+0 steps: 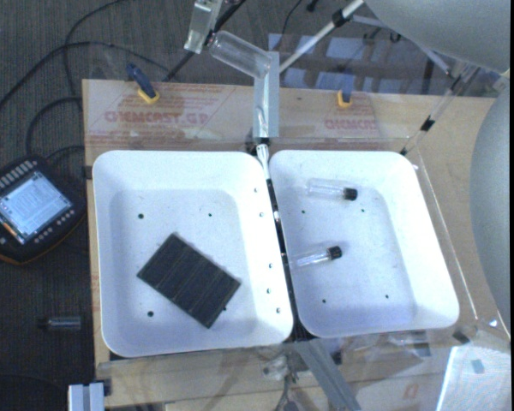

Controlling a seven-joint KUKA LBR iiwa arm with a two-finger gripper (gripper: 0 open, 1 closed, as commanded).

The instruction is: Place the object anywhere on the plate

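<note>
Two shallow white bins sit side by side on the pale wooden tabletop (180, 114). The left white bin (103, 229) has the plate in it, a dark ribbed rectangular plate (188, 280) lying flat and turned at an angle, towards the near-left part of the floor.

The right white bin (428, 229) holds two small clear vials with black caps, both on their sides. The upper clear vial (330, 192) is near the far wall, and the lower clear vial (317, 256) is about mid-bin, close to the divider. They're well apart from each other, and neither is on the plate.

The grey arm (445, 15) looms at the top right, high above the bins. A handheld control pendant with a lit screen (30, 208) lies on the floor to the left.
</note>
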